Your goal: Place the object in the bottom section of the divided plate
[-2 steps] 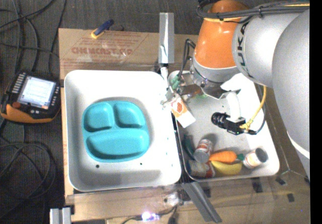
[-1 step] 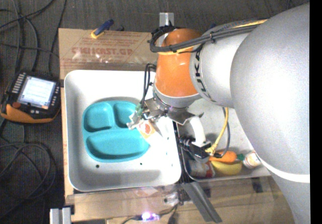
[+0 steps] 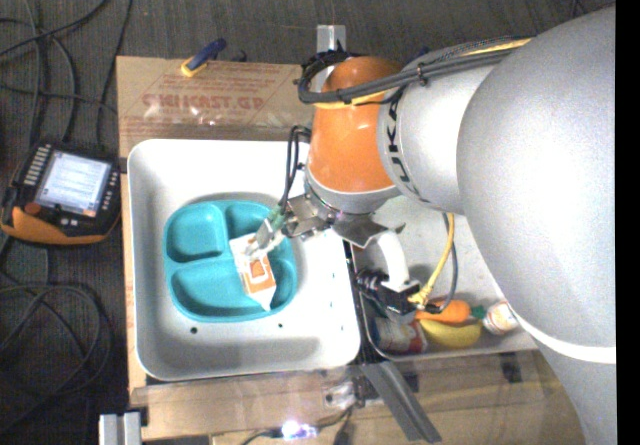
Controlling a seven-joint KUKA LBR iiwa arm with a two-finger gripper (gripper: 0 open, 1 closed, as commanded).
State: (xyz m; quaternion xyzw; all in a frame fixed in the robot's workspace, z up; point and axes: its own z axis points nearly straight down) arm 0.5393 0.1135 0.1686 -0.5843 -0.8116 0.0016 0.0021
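Grey arm (image 3: 540, 183) is closest to the lens and takes up the right side of the frame, reaching in toward the centre; you see its orange band (image 3: 345, 148) just above the wrist, upper middle. Hand (image 3: 272, 231) sits below and left of that band, over the right part of the teal divided plate (image 3: 195, 233). You cannot tell from this angle whether the hand is spread, pressed together or pinching anything, so don't count it as a grasp. Task object is a white packet (image 3: 257, 273) with an orange patch. Its upper end is right at the tip of the hand and its lower end reaches down over the right end of the plate's big bottom section. It is tilted, and whether it lies on the plate or hangs just above it, you cannot tell. Plate has two small sections on top and one wide one below, and it lies in the left bin (image 3: 150, 183), centre-left of the frame, well inside the walls. Right bin (image 3: 460, 351) is mostly covered by the arm; at lower right you can make out a yellow banana (image 3: 452, 334) with an orange item (image 3: 452, 312) touching it from above, other bits there too dark to name. Cardboard sheet (image 3: 220, 108) shows above the left bin, with a blue-and-yellow tool (image 3: 203, 57) at its top edge. Teach pendant (image 3: 65, 191) with a lit screen rests on the floor at the left edge of the frame, among loose cables.
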